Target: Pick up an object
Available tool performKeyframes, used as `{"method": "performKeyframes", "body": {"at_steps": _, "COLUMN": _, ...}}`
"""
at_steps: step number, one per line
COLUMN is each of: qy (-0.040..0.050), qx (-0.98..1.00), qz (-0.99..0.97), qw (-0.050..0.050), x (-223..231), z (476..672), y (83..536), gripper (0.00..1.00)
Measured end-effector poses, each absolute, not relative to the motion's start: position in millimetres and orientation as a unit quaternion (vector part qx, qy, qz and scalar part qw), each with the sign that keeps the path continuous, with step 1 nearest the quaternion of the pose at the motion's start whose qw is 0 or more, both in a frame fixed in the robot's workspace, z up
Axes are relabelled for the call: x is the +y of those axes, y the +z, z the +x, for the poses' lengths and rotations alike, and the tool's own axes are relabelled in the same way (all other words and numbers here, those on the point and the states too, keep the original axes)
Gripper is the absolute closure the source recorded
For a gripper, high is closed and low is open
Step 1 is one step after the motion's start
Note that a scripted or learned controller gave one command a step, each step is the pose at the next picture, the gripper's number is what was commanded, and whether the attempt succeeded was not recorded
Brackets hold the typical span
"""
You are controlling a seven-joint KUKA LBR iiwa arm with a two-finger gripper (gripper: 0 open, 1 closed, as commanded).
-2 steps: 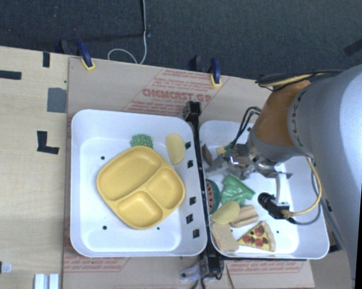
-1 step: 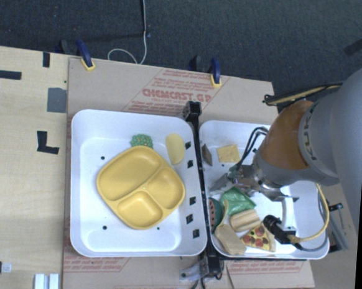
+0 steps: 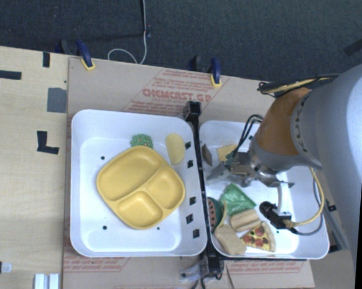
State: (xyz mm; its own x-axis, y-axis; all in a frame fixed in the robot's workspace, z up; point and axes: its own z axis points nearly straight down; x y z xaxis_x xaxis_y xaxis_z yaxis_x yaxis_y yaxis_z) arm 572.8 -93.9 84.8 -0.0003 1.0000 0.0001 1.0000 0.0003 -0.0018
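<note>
While the left bin (image 3: 83,164) far left of the pincer holds a yellow divided plate (image 3: 140,187), a green sprig (image 3: 141,141) and a pale wedge (image 3: 175,148), the pincer (image 3: 219,169) sits low in the right bin (image 3: 313,245). Just below it lies a green leaf (image 3: 238,198), probably light, stiff plastic, best pinched across its edges. Whether the pincer is wide or narrow, I cannot tell. Reaching from the right, the arm (image 3: 282,127) bends steeply down.

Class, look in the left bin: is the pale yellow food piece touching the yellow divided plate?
Apart. The camera view shows a strip of white bin floor between the pale yellow food piece and the yellow divided plate.
</note>
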Motion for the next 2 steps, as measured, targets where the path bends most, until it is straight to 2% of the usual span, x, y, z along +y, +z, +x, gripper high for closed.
{"method": "performKeyframes", "body": {"at_steps": 1, "qy": 0.0006, "qx": -0.708, "qz": -0.707, "qw": 0.0, "x": -111, "z": 635.9, "y": 141, "gripper": 0.0}}
{"method": "performKeyframes", "body": {"at_steps": 2, "qy": 0.0009, "qx": -0.707, "qz": -0.707, "qw": -0.004, "x": -97, "z": 632.2, "y": 87, "gripper": 0.0}}
